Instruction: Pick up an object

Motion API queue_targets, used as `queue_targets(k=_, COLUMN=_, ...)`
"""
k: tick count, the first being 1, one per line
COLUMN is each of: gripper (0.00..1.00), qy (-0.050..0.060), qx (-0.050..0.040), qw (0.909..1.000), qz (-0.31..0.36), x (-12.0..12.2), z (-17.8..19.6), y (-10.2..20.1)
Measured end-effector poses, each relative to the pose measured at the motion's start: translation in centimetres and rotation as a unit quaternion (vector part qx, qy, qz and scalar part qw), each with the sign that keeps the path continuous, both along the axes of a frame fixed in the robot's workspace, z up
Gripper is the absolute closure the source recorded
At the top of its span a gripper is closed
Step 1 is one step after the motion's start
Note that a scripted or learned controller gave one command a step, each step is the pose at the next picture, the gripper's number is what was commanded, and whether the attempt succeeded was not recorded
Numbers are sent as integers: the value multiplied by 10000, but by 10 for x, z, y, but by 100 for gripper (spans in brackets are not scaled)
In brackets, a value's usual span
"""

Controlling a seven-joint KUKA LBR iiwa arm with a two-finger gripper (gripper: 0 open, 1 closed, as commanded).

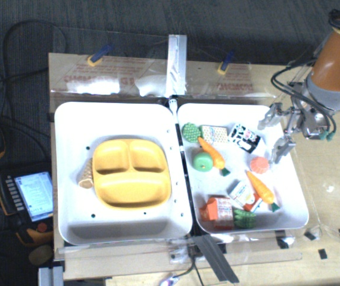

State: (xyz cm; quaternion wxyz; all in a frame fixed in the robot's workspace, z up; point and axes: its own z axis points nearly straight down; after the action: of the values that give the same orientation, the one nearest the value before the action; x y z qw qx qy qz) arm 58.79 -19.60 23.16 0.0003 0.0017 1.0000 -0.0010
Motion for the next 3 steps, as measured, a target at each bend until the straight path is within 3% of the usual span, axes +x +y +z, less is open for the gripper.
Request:
queue_targets(k=1, gripper=0, qy=-87, qx=-23, qw=9999, qz=60, x=-12, z=-128, y=47)
queue_targets(k=2, gripper=0, qy=-61, qx=1, qw=9994, qz=-339, x=-2, z=-142, y=98)
queue_targets(k=3, gripper=0, qy=-21, qx=-11, qw=9983, qz=575, x=24, z=-142, y=96)
